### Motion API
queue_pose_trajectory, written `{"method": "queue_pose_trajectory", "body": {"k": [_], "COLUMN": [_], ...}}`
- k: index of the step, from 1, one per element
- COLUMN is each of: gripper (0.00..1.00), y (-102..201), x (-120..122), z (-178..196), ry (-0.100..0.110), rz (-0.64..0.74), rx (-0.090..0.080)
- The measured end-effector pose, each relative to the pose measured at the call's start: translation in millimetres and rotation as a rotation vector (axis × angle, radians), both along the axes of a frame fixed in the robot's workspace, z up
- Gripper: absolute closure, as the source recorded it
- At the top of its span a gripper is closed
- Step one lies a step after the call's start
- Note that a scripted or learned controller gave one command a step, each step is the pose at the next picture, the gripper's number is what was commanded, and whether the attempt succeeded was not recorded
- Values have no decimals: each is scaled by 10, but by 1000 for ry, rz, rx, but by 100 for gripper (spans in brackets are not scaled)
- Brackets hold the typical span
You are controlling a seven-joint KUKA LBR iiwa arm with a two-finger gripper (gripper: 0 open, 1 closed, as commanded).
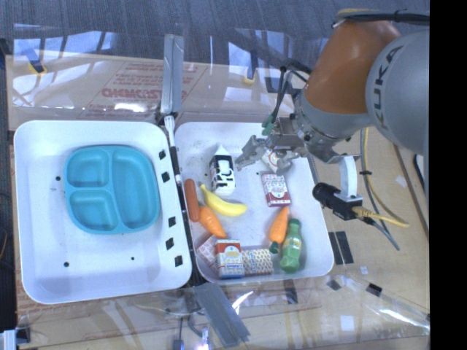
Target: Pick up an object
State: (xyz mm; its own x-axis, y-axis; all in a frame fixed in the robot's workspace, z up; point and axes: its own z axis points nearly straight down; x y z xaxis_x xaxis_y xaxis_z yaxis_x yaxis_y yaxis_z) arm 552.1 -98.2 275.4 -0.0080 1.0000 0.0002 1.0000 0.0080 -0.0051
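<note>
- Looking down on two white bins side by side: the left bin (pixel 36 217) carries a blue divided plate (pixel 112 188), lying flat toward its upper middle.
- Right bin (pixel 191 141) is crowded: a black-and-white milk carton (pixel 222 173) near the top, a banana (pixel 223 204) just below it, a sausage (pixel 192 199) along the left wall.
- One carrot (pixel 211 222) sits beside the sausage; another carrot (pixel 279 224) touches a green bottle (pixel 291 245).
- A red packet (pixel 276 189) lies under the gripper.
- An orange juice box (pixel 229 258) and a cracker pack (pixel 257 261) line the bottom wall.
- Gripper (pixel 264 152) hangs over the bin's upper right, fingers spread apart, nothing between them.
</note>
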Motion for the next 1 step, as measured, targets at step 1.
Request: {"method": "queue_pose_trajectory", "body": {"k": [1], "gripper": [100], "y": [6], "x": [4], "z": [97], "ry": [2], "rz": [6], "rx": [0]}}
